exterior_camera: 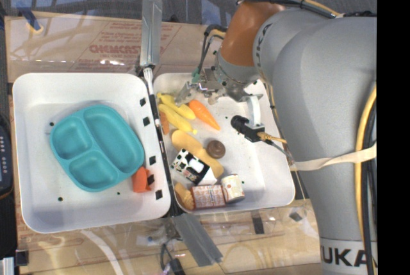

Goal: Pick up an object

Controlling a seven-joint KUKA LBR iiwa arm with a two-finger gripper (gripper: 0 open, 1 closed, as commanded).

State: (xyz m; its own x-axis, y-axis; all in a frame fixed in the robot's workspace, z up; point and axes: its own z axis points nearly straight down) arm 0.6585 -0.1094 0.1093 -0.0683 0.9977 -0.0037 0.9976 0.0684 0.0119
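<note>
The arm [307, 75] hangs over the right bin [272, 168] with the tool [204, 84] low at its far edge, just above the carrot [204, 112] and the yellow pieces [176, 107], so this looks like the reach before a grasp. Next it must settle on one item and close cleanly. Wrist and cables hide the tool's tip; I cannot tell its state, nor whether it touches anything.
</note>
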